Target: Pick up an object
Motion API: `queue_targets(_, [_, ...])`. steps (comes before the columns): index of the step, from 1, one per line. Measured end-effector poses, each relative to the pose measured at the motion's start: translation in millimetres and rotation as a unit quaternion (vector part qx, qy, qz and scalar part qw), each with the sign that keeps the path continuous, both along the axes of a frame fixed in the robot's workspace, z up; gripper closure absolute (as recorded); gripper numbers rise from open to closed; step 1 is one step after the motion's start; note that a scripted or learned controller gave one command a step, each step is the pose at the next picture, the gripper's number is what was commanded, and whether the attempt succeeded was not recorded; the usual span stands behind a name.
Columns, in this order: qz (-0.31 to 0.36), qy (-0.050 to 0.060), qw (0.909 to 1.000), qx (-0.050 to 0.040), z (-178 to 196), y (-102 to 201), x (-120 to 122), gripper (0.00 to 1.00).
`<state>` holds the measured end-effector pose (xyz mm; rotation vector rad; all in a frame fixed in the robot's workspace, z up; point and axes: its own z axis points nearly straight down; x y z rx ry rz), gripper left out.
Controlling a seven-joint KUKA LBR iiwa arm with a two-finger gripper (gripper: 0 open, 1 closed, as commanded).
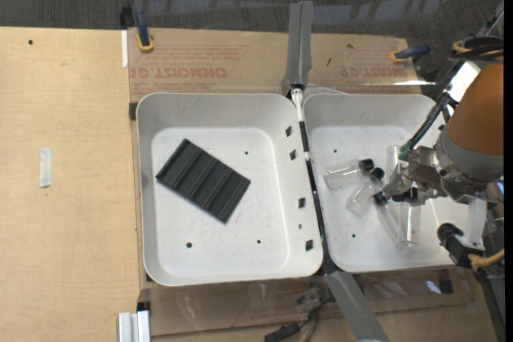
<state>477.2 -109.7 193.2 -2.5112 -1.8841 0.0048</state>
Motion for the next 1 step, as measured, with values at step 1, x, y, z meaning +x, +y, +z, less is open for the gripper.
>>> queue_targets(1, [0.001, 0.000, 1.0000, -0.0005, 41.9, 67.7, 0.4, 1.00])
